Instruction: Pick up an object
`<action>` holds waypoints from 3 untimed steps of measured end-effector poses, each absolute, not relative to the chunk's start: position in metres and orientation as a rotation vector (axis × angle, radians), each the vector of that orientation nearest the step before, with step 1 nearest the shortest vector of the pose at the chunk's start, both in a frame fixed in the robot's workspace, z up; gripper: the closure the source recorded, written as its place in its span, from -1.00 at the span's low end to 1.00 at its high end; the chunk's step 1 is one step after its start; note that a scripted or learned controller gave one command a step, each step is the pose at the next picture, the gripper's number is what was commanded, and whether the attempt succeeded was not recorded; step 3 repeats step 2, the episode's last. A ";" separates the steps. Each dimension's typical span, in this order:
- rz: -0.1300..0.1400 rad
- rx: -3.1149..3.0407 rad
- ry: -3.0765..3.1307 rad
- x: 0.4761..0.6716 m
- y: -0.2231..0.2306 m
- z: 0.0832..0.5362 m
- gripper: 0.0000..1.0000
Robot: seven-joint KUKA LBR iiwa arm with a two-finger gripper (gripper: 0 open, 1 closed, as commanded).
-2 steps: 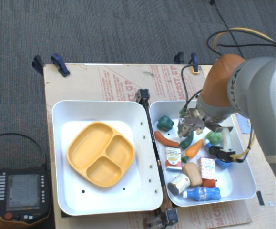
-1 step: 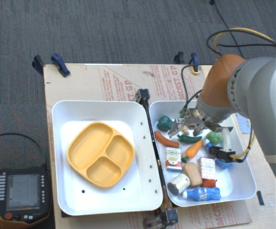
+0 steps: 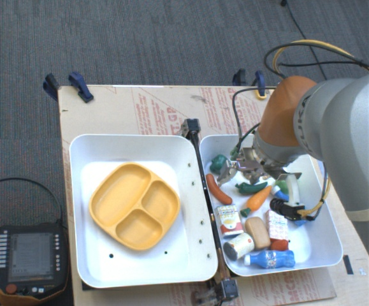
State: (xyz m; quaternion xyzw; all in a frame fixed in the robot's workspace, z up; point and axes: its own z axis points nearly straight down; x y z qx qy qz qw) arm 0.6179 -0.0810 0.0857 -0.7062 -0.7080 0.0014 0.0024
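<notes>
My gripper (image 3: 237,167) hangs low over the back left part of the right bin (image 3: 321,244), the orange-banded wrist right behind it. A dark green toy (image 3: 218,163) lies just left of it. A green pepper (image 3: 253,187) and an orange carrot (image 3: 259,198) lie just in front of it. A red sausage (image 3: 219,189) rests along the bin's left wall. Nothing shows between the gripper's tips.
Nearer the front of the right bin lie a small carton (image 3: 229,218), a tan bread roll (image 3: 258,231), a red-and-white carton (image 3: 277,225), a white cup (image 3: 237,246) and a blue bottle (image 3: 270,259). A yellow divided plate (image 3: 135,205) sits in the left bin (image 3: 82,260).
</notes>
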 end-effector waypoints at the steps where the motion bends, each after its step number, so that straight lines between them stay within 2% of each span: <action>1: 0.006 -2.217 -2.215 0.618 -0.082 0.094 1.00; 2: 0.007 -2.217 -2.215 0.618 -0.082 0.094 -1.00; 3: 0.007 -2.217 -2.215 0.618 -0.082 0.094 -1.00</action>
